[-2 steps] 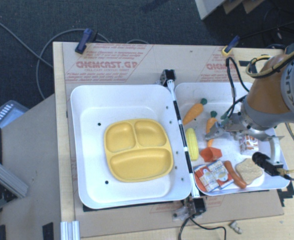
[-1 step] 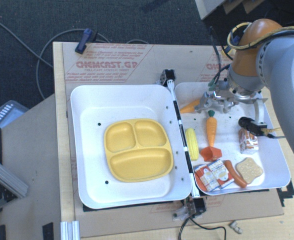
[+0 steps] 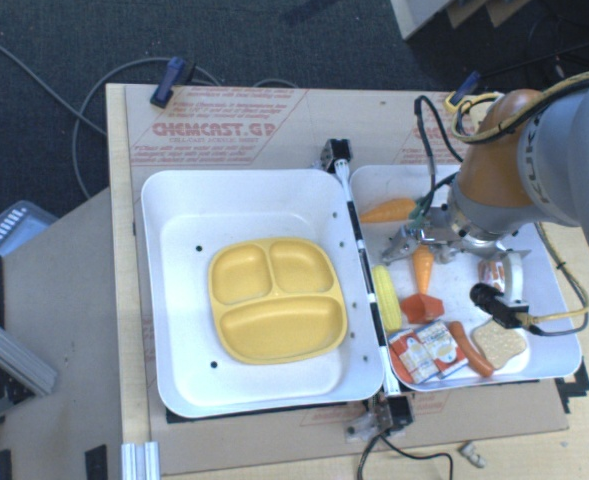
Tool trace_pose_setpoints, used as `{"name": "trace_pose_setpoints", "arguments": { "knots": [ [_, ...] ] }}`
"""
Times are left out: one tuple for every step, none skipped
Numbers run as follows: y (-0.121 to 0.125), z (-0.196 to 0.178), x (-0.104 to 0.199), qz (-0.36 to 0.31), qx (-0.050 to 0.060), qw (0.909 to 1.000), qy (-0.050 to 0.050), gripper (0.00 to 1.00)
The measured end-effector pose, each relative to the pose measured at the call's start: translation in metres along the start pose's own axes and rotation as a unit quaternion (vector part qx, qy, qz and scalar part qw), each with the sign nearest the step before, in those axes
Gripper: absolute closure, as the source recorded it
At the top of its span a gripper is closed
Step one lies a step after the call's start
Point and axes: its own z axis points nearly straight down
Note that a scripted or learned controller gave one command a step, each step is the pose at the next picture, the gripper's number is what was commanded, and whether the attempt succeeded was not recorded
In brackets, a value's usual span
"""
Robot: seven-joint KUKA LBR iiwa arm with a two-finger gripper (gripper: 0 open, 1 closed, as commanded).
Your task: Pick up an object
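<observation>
My gripper (image 3: 424, 240) hangs low over the right bin (image 3: 552, 363), under the grey arm with its orange band. Just below it lies a small orange carrot (image 3: 423, 270), its upper end right at the gripper; I cannot tell whether they touch. A second orange carrot (image 3: 388, 210) lies to the gripper's upper left. Near the bin's left wall is a yellow corn cob (image 3: 386, 299), with a red-orange block (image 3: 425, 308) beside it.
The front of the right bin holds a red and white packet (image 3: 425, 353), a sausage (image 3: 471, 350) and a bread slice (image 3: 499, 344). A small can (image 3: 494, 272) stands at the right. The left bin (image 3: 174, 268) holds a yellow divided plate (image 3: 274, 300).
</observation>
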Motion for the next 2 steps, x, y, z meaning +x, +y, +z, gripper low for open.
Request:
{"name": "trace_pose_setpoints", "arguments": {
  "knots": [
    [0.001, -0.010, 0.000, 0.000, -0.001, 1.0000, 0.000, 1.00],
    [0.035, -0.101, 0.069, -0.001, -0.002, 1.0000, 0.000, 1.00]
  ]
}}
